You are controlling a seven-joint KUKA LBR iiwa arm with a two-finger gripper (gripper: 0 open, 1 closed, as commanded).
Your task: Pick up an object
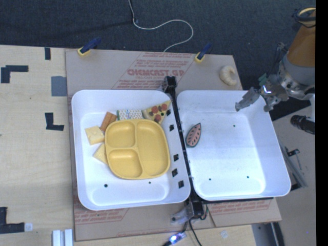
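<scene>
**Pick not yet begun**

The gripper [256, 99] is seen at the upper right edge of the right bin [256, 186], fingers spread and nothing held between them. The nearest object, a small leaf-shaped piece [193, 135], lies untouched by the bin's left wall; descent, grasp and lift are judged outstanding.

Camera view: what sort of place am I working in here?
Probably a lab test bench for robot picking, not a kitchen: two shallow white plastic bins sit on a clamped cardboard sheet, holding toy-like items such as a yellow divided plastic plate, with a white cable trailing behind.
</scene>
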